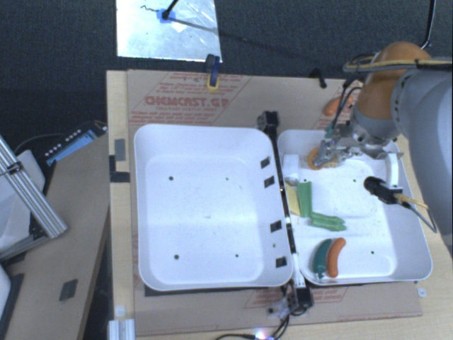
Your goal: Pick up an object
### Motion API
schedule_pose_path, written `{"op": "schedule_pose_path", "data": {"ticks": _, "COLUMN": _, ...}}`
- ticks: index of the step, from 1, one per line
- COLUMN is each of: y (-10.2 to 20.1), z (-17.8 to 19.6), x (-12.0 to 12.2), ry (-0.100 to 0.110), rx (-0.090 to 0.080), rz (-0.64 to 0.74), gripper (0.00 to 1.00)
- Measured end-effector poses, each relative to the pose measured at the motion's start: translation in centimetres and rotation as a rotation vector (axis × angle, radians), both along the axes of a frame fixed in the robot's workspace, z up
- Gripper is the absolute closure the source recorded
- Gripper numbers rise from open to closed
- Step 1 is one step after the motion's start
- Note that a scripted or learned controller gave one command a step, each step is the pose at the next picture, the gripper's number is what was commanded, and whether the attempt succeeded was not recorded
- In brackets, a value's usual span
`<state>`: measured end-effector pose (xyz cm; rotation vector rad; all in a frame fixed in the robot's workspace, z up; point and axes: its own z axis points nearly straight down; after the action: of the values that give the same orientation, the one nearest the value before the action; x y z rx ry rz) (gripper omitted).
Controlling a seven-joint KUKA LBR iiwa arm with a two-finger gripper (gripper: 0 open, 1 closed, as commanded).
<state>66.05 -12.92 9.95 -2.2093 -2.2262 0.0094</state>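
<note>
Dark carpet (318,20), tan bench (64,261)

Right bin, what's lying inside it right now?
A pale green block, a green piece, a dark green piece beside an orange piece, and an orange thing partly hidden under the gripper.

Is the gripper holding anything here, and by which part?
Cannot be told: the gripper sits low by an orange object in the right bin, hiding any hold.

Left bin (205,211) beside right bin (364,214); small objects (327,222) inside the latter.
</note>
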Motion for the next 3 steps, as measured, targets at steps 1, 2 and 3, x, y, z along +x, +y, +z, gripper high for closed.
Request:
{"op": "schedule_pose_path", "data": {"ticks": 1, "y": 6.3, "z": 9.4, "x": 1.2, "ry": -0.021, "rx": 0.003, "rz": 0.003, "gripper": 1.00}}
{"op": "schedule_pose_path", "data": {"ticks": 2, "y": 9.9, "z": 12.1, "x": 0.9, "ry": -0.014, "rx": 0.003, "rz": 0.001, "gripper": 1.00}}
{"op": "schedule_pose_path", "data": {"ticks": 3, "y": 13.6, "z": 10.4, "x": -2.0, "ry": -0.007, "rx": 0.002, "rz": 0.000, "gripper": 1.00}}
